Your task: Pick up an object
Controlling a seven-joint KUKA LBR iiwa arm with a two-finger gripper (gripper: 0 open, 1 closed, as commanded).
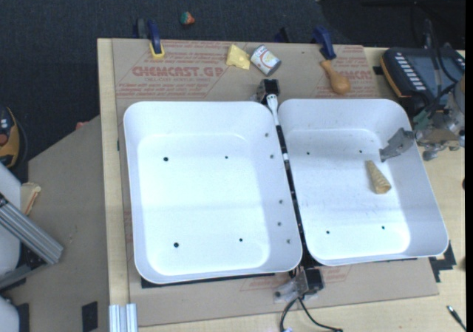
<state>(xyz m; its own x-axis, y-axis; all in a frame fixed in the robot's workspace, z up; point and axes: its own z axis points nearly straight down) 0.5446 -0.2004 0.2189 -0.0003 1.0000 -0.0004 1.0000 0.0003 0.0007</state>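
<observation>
1. Two shallow white bins with rounded corners and smooth, glossy plastic walls are sitting side by side on the bench (118, 175), which is showing a pale wood-coloured top under a brown printed cardboard sheet (185, 68).
2. The left bin (148, 120) is showing a flat floor dotted with a few small dark holes.
3. The right bin (425, 208) is holding one thing: a tan cone-shaped object (378, 176), rough-looking and tapering toward its upper end, lying flat on the floor right of the bin's middle.
4. The gripper (395, 144) is hanging over the right bin's upper right part, grey and angular, just above the cone in the picture and apart from it; whether its fingers are spread or pressed together I cannot tell.
5. Behind the bins, on the cardboard, a yellow wedge-shaped piece (237, 57), a small white block with a printed face (265, 60) and an orange-brown pear-shaped item (336, 78) are lying.
6. Two blue clamps (154, 36) are gripping the cardboard's far edge.
7. A small black fitting (269, 89) is sitting at the gap between the bins.
</observation>
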